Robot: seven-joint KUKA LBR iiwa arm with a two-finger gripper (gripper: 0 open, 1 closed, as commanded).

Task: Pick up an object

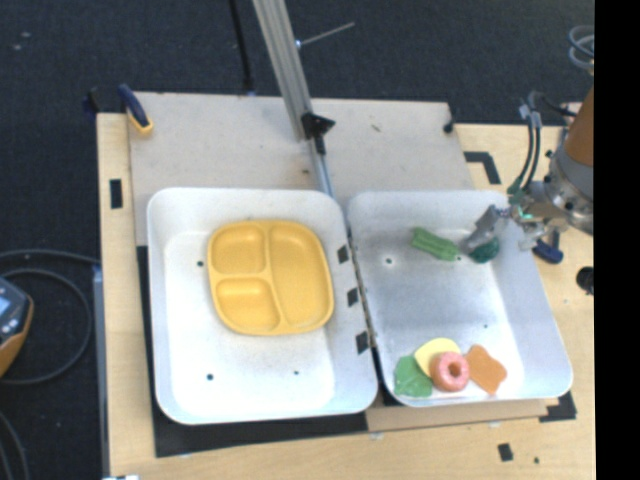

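The right bin (520, 308) holds a green elongated toy (433, 244) near its far side. My gripper (484, 238) hangs low over that bin, just right of the green toy's end, with a dark teal bit under its tip. In the bin's near corner lie a green piece (410, 378), a yellow disc (437, 352), a pink ring doughnut (451, 371) and an orange piece (488, 369), huddled together. The left bin (180, 368) carries a yellow divided plate (270, 276).
A slanted metal pole (285, 58) rises from behind the bins where they meet. The arm's wrist with cables (560, 183) stands over the right bin's far right rim. A blue and yellow clamp (135, 108) sits at the bench's far left corner.
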